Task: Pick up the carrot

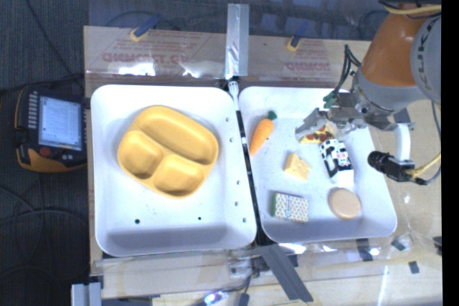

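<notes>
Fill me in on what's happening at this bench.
A robot arm reaches in from the right, its pincer over the right bin. The carrot lies untouched by that bin's left wall, apart from the pincer. A cheese wedge, patterned block and round biscuit lie nearby. The left bin holds a yellow divided tray.

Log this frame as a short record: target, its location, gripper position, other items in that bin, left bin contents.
target: carrot
location: right bin, far-left corner, by the divider
gripper: over the right bin, right of the carrot, apart from it
other items: cheese wedge, patterned block, round biscuit, black-and-white item
left bin: yellow divided tray
</notes>
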`<state>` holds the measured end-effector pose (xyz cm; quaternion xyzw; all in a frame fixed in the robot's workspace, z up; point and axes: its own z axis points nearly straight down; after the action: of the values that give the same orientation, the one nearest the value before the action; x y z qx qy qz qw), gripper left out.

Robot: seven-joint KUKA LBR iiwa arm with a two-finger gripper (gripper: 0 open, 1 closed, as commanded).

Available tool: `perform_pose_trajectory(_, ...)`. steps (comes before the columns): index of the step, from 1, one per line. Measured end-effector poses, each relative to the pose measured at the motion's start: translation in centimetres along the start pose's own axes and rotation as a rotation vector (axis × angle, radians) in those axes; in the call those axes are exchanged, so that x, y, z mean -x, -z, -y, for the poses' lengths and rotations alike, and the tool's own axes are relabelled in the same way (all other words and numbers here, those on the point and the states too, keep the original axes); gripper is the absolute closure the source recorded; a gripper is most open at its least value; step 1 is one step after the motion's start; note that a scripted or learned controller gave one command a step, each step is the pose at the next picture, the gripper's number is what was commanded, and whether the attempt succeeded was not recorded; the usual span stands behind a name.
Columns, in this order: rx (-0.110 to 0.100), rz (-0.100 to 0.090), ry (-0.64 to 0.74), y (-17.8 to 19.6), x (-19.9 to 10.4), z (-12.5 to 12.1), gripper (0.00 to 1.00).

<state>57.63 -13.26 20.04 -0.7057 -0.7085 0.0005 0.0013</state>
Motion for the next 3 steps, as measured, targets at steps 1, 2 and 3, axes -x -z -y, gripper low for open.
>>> perform_pose_trajectory(1,0.000,0.002,-0.142,4.7,-2.4,-4.0,0.00)
perform_pose_trajectory(2,-0.002,0.004,-0.090,-8.7,-3.4,-8.2,0.00)
perform_pose_trajectory(3,0.015,0.003,-0.176,-11.0,-3.7,-3.1,0.00)
